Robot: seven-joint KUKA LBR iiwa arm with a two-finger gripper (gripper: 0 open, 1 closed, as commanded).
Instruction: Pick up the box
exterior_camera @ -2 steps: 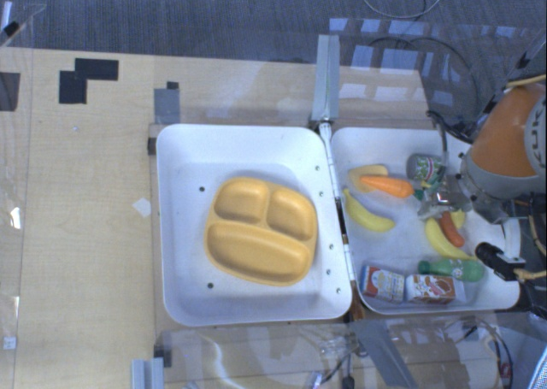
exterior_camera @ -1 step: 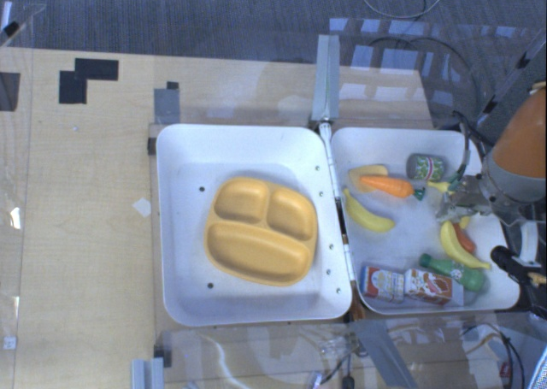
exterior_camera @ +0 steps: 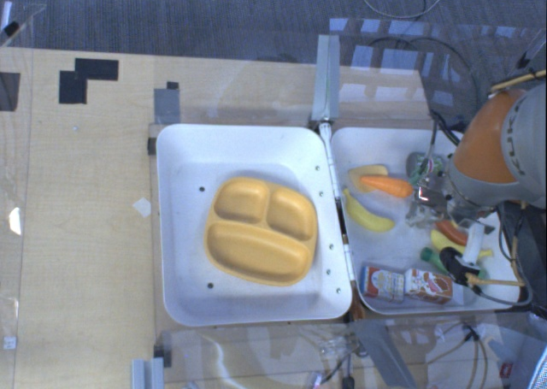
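The box (exterior_camera: 406, 284) is a small red and white carton lying flat on its side along the front wall of the right bin (exterior_camera: 382, 141). My gripper (exterior_camera: 425, 197) hangs low over the middle of that bin, just right of an orange carrot (exterior_camera: 386, 185) and well behind the box. The grey wrist with its orange band (exterior_camera: 481, 150) covers the bin's right side. Nothing shows between gripper and box but bare bin floor.
A yellow banana (exterior_camera: 367, 215) lies left of the gripper. Small red, green and yellow toy foods (exterior_camera: 451, 242) crowd the right bin beside the box. The left bin (exterior_camera: 179, 208) holds a yellow divided plate (exterior_camera: 260, 229). A metal divider (exterior_camera: 325, 79) stands behind the bins.
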